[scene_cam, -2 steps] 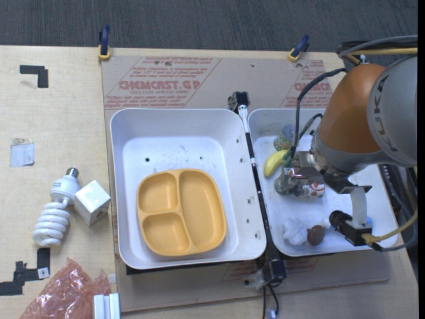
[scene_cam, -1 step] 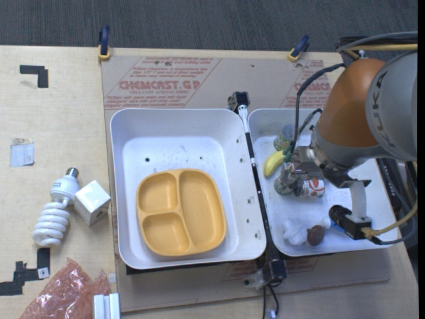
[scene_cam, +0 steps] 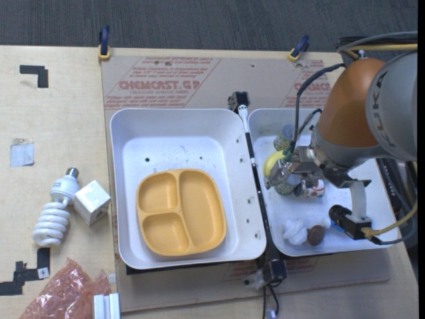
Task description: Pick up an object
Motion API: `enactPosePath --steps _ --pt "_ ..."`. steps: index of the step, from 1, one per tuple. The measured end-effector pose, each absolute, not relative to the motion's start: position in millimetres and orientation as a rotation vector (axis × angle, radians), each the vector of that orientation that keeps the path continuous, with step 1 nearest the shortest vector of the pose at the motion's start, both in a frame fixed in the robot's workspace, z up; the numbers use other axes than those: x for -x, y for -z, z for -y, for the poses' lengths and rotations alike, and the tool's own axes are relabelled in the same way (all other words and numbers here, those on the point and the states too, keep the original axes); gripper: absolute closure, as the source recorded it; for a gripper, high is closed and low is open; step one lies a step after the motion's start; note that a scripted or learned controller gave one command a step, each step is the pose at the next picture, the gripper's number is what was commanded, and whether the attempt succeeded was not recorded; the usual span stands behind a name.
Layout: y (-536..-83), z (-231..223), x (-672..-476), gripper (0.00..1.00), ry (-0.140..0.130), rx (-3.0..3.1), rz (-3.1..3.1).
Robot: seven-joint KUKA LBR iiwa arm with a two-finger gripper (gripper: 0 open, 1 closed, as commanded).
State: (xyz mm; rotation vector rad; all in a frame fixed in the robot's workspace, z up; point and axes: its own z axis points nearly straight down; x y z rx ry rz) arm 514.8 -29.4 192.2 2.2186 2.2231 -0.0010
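Seen from the fixed camera above the surface (scene_cam: pixel 60 111), the grey arm (scene_cam: pixel 372 111) with its orange band reaches in from the right and hangs low over the right bin (scene_cam: pixel 382 234), its claw (scene_cam: pixel 287 175) sunk into a tight cluster of small objects at the bin's far left side; whether the claw is spread, pressed together or pinching anything cannot be told, because the wrist and the clutter hide it. The likely target sits in that cluster: a smooth yellow banana (scene_cam: pixel 272 163), curved, lying just beside a rounded greenish item and a small white-and-red piece too blurred to name. Near the bin's front edge rest a crumpled white lump (scene_cam: pixel 293 231) and a dark brown ball (scene_cam: pixel 316 234), well apart from the claw. The left bin (scene_cam: pixel 126 198) holds a glossy yellow plastic tray (scene_cam: pixel 180 211) with three compartments. On the surface to the left lie a white spiral bulb (scene_cam: pixel 54 212), a white cube (scene_cam: pixel 92 202) and a red mesh bag (scene_cam: pixel 66 291). The risk, judged from here: with the pieces packed so close against the bin wall, the claw may close on two at once or slip off the banana's slick, rounded skin.
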Motion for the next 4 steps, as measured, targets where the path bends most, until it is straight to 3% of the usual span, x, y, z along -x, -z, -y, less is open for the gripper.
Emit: enactPosePath --steps 1,2,3,4 --pt "-186.7 114.4 -557.4 0.00 0.001 -2.219 -2.222" --pt "-117.6 133.7 -559.8 0.00 0.000 -2.218 -2.223" --pt "-92.4 111.9 -536.5 0.00 0.000 -2.221 -2.221" --pt "-102.3 112.6 -537.3 1.00 -0.001 -2.220 -2.220"
